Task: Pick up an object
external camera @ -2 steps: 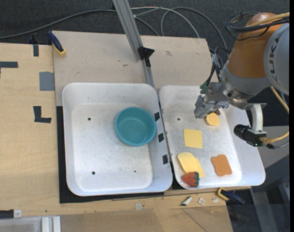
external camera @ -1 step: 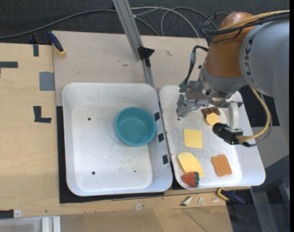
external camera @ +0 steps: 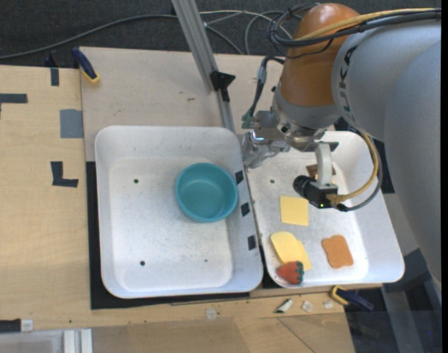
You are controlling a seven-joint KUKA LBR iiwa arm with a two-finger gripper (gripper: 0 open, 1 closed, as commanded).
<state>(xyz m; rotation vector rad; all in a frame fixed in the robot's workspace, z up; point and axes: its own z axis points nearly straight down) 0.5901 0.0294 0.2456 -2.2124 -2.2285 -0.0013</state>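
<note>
White speckled bins (external camera: 121, 271), round teal bowl (external camera: 206, 191)

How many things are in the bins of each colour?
Teal: 1, the bowl
Yellow: 2, the square slice and the wedge
Orange: 1, the orange piece
Red: 1, the strawberry
Total: 5

Open floor around the teal bowl (external camera: 206, 191) — right bin (external camera: 378, 256) crowded, arm overhead.
</note>
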